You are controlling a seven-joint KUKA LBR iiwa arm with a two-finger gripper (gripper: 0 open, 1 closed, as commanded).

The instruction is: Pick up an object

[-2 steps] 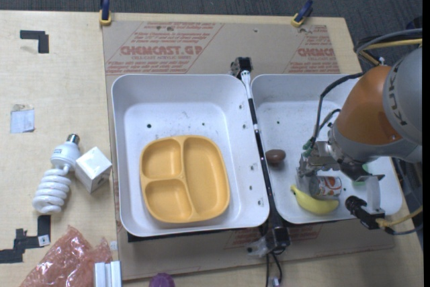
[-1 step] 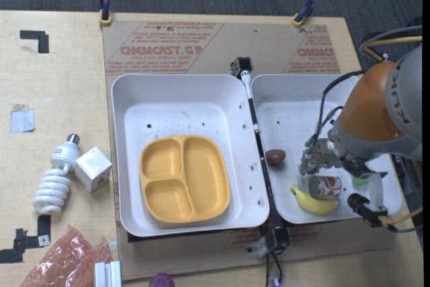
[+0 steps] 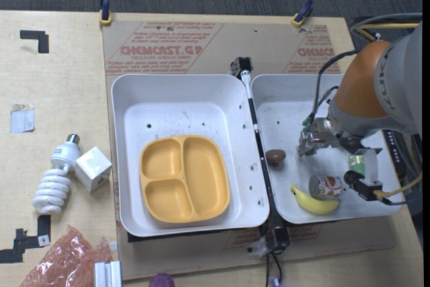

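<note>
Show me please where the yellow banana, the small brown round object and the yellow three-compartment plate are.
yellow banana [image 3: 314,203], camera view, middle of its curved body.
small brown round object [image 3: 275,156], camera view, its centre.
yellow three-compartment plate [image 3: 201,175], camera view, floor of its large compartment.
</note>
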